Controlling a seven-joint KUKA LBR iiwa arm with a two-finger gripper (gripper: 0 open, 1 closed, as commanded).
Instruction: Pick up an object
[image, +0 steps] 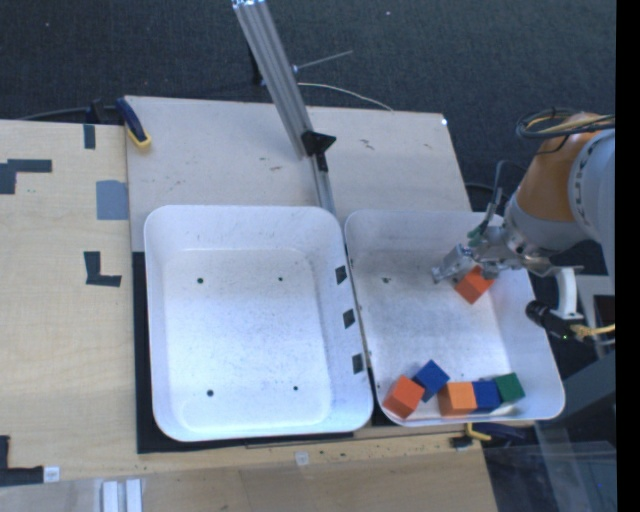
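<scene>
My gripper (470, 277) hangs over the right bin's (400, 250) far right part, reaching in from the right. A red-orange block (474, 288) sits tilted between its fingertips, and the fingers are shut on it. Whether the block is clear of the bin floor is hard to tell. Along the same bin's front rim lie other blocks: an orange one (403, 396), a blue one (431, 377), a second orange one (459, 397), a second blue one (486, 394) and a green one (509, 387).
The left bin (240, 320) lies beside the right one, with black clips (349, 318) on the shared rim. A slanted metal pole (285, 85) rises behind the bins. A cable and bracket (560, 310) sit outside the right bin.
</scene>
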